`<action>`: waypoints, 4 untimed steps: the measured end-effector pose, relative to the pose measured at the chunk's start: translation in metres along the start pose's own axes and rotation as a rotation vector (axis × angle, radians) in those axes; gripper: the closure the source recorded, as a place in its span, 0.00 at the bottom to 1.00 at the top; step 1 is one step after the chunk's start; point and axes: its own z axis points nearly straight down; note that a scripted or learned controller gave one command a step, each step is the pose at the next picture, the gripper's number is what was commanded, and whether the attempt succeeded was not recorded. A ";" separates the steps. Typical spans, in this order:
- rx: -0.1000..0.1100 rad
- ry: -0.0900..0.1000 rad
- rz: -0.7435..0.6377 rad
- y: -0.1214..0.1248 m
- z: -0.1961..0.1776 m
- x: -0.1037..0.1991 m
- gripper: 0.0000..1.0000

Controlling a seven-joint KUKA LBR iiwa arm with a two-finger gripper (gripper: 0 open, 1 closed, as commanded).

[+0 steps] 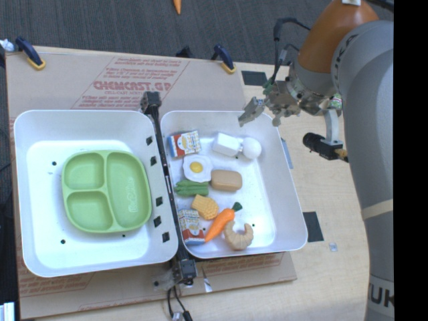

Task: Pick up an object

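The bench [321,259] bears cardboard [134,79] under two white bins [27,199].

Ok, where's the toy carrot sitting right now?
The toy carrot lies in the right bin, near its front edge, between the corn piece and the croissant.

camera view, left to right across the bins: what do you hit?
green divided plate → milk carton → fried egg → bread roll → white bottle → gripper, above the right bin's far rim.
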 end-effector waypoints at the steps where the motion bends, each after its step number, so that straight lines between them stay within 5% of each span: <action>1: 0.006 0.002 -0.002 -0.055 0.048 0.058 0.00; 2: 0.000 0.001 -0.001 -0.010 0.028 0.034 0.00; 3: -0.001 0.000 0.003 -0.084 0.115 0.061 0.00; 4: -0.001 -0.002 -0.004 -0.083 0.105 0.062 1.00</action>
